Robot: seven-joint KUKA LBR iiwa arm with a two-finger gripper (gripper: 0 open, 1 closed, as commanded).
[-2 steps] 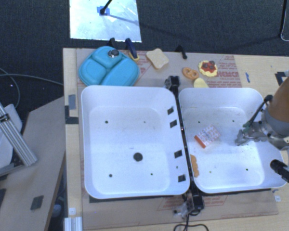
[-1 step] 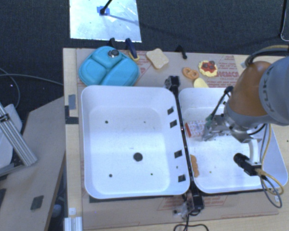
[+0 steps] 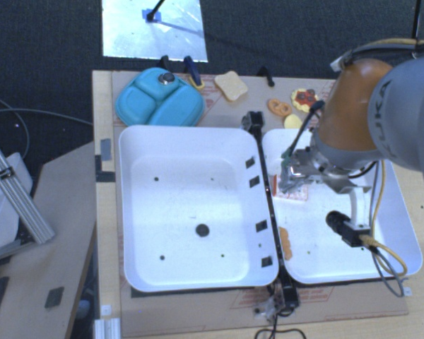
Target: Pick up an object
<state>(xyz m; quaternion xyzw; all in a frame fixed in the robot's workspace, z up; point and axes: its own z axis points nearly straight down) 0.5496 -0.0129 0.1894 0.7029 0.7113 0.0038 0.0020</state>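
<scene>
A red-and-white flat object [image 3: 291, 191] is seen in the right bin [image 3: 396, 253], near its left wall, directly beneath the end effector [image 3: 291, 179]. Its long axis cannot be judged. Whether the end effector is apart or together cannot be told.

Both white bins [image 3: 198, 147] look like smooth, slightly glossy plastic. Beyond the hand [image 3: 291, 179], the blue tray [image 3: 159, 101] has a similar plastic sheen. The table [image 3: 106, 210] looks like matt wood.
</scene>
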